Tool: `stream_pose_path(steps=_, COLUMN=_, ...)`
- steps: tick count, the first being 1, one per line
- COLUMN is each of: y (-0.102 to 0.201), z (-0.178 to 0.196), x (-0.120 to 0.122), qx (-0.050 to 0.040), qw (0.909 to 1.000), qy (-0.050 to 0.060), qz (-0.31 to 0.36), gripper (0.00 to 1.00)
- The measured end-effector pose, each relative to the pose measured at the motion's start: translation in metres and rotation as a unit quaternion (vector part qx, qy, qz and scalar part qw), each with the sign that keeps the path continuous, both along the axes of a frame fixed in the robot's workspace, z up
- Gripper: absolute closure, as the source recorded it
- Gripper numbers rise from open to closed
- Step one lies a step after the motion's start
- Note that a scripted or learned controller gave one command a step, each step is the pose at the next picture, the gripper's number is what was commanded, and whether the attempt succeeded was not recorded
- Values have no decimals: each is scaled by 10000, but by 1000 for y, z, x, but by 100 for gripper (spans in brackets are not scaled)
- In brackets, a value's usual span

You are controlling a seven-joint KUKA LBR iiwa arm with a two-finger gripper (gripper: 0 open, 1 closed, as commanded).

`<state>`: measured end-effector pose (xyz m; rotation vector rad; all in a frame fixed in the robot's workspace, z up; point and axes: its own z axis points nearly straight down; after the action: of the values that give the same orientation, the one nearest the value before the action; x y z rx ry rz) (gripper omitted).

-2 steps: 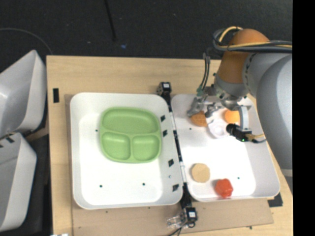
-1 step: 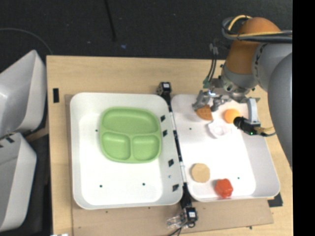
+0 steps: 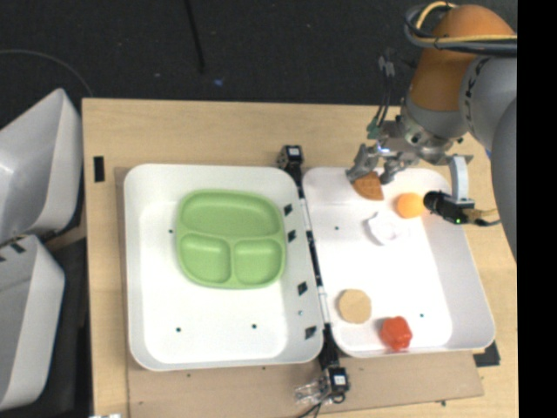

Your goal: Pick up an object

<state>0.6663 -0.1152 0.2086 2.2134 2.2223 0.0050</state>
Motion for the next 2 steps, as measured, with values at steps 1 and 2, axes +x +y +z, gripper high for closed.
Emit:
stream_pose_path(steps=1, y=-2, z=41, x=1, qx=-3, qw=10000, qy=-1, qz=6, gripper=100)
stream_pose_path(steps=2, y=48, z=31, x=-21, qx=7, qw=10000, qy=32, qz=6, gripper=100)
